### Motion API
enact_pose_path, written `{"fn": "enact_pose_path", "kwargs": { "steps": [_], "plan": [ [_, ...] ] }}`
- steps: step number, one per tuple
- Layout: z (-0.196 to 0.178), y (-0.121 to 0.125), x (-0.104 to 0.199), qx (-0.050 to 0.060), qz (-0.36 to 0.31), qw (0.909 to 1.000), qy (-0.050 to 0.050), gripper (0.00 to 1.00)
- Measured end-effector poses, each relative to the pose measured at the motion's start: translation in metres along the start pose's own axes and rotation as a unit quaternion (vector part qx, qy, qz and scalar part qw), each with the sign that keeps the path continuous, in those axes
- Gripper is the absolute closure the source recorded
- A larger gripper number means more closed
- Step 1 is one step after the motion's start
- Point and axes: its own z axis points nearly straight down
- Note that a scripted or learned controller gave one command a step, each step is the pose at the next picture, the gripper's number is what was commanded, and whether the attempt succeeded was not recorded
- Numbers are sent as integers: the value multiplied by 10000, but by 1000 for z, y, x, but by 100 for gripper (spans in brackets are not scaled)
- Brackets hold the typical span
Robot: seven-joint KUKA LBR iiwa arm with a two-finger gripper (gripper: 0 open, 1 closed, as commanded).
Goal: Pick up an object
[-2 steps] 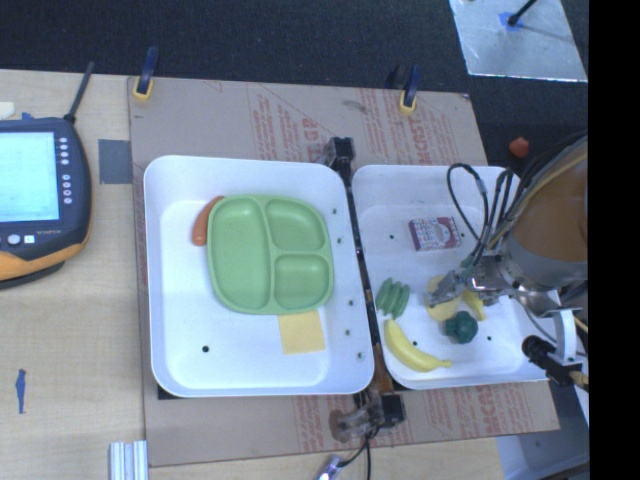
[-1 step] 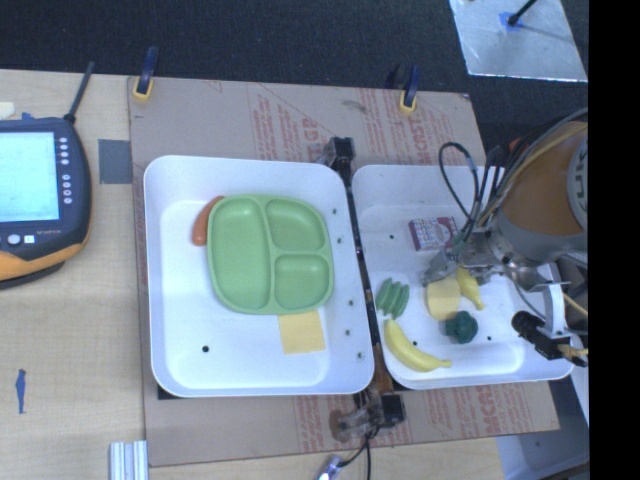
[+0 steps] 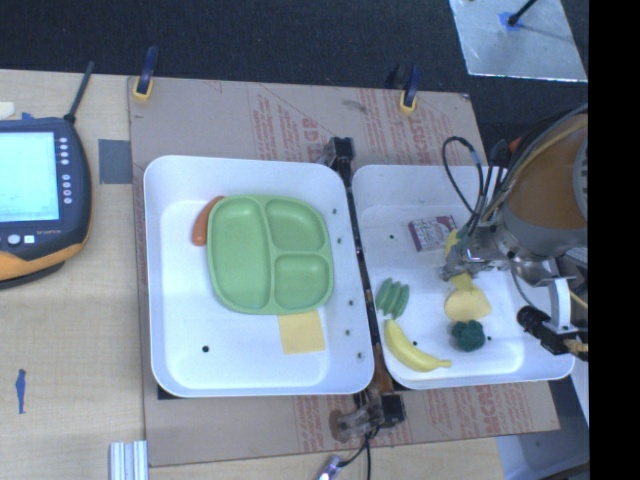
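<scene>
One banana (image 3: 413,350) lies slantwise, stem end toward the left bin (image 3: 170,268).

Red print runs in slanted lines across the brown cardboard sheet (image 3: 300,118) under the two bins, along its far edge and near its front right corner, too small to read. The small packet (image 3: 432,232) in the right bin (image 3: 400,193) bears dark markings, also illegible. The handheld pendant's (image 3: 35,198) screen shows nothing readable.

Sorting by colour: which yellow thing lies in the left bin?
The flat yellow square, just below the green tray. The banana and yellow lump lie in the right bin.
</scene>
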Motion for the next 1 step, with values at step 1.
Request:
{"fn": "enact_pose_path", "kwargs": {
  "steps": [1],
  "plan": [
    [-95,39,58,17,30,10000,18,100]
  ]
}}
